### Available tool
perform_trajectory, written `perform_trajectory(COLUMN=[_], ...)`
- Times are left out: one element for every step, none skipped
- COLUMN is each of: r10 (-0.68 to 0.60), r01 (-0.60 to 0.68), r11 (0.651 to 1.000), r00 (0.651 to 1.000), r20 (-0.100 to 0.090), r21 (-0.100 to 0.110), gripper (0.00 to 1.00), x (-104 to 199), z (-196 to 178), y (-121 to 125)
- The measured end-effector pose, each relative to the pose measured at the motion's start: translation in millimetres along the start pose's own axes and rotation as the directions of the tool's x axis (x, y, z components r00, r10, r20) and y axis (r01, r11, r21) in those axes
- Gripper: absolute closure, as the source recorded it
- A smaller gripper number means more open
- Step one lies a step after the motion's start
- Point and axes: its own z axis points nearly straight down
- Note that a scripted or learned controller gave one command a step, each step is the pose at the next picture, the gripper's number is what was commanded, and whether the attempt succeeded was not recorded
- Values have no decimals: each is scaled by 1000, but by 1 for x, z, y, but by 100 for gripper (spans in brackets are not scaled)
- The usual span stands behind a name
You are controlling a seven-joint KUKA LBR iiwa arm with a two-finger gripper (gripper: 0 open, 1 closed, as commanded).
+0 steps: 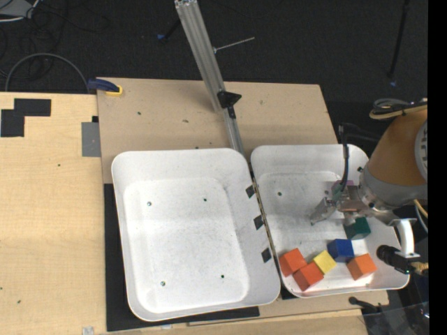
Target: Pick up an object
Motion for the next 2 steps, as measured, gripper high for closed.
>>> perform_trajectory(r10=[4,6], r01=[-4,-6], r11=[1000,1000], r00=[1000,1000], r20=[0,0], r21=[0,0], gripper=[100,0], x=[-1,-1], z=[-10,-9], y=[0,0])
